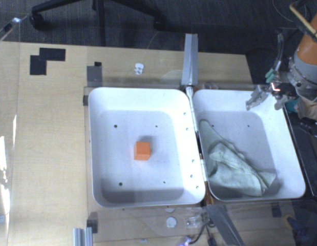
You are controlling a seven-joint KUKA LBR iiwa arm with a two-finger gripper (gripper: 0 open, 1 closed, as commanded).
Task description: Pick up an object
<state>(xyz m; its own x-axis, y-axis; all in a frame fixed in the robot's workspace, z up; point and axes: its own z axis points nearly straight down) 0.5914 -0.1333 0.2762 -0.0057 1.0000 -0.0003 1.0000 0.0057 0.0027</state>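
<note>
1. Roughly centred in the left bin (104, 106), a small orange cube (142, 150) sits alone on the white floor, touching nothing.
2. Next door, the right bin (289, 152) holds a crumpled pale green cloth (237, 168) bunched toward its near side, with a thin cord trailing from it toward the bin's far-left corner.
3. Both bins stand side by side on the light wooden table (45, 163), a grey bar between them.
4. Over the right bin's far-right corner hangs the gripper (266, 99), its two fingers spread apart with nothing between them, well apart from the cube.
5. Behind it, the arm's orange band (309, 50) shows at the right edge.
</note>
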